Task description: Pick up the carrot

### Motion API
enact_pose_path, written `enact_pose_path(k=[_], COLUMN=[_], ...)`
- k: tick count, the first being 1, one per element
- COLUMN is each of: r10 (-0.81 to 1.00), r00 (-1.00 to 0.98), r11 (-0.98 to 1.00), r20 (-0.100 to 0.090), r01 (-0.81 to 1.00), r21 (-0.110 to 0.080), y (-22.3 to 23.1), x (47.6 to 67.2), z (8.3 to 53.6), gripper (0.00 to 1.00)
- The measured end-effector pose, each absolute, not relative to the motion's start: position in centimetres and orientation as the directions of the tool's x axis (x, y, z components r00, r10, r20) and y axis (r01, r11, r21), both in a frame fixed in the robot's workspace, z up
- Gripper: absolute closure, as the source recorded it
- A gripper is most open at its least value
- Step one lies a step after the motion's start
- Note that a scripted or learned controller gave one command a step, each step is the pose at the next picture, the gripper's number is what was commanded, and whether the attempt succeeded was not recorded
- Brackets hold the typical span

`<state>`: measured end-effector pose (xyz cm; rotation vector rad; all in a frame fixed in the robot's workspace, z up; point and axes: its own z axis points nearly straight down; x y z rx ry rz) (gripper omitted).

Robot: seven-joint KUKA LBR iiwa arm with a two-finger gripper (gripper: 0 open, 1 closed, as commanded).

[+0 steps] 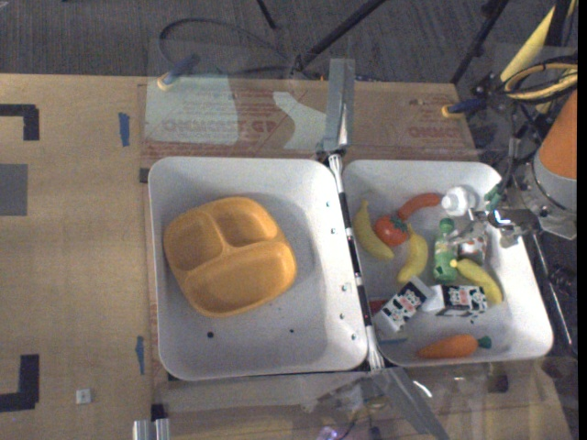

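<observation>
Carrot (449,346) — well below gripper (479,229)

The arm (561,149) is cut off by the right edge, so just its orange band and part of the grey wrist show. The gripper (483,227) sits low over the right bin's (532,333) far right side, but its fingers blur into a clutter of small things there and their stance cannot be told. A green bottle (445,257) under it is partly covered by that metalwork. A yellow banana (481,280) beside it has its upper end hidden. Two small cow-print cartons (431,302) near the bin's front are too small to read. The cables (541,76) at the bench's far right corner run out of view.
</observation>
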<state>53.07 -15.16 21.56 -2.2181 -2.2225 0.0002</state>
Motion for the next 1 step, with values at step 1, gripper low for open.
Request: enact_pose_path(k=[1], r10=[1.0], r00=[-0.013], r11=[0.013], r20=[0.0], r01=[1.0], r21=[0.002], y=[-10.12], x=[55.5], z=[9.67], gripper=[0.0])
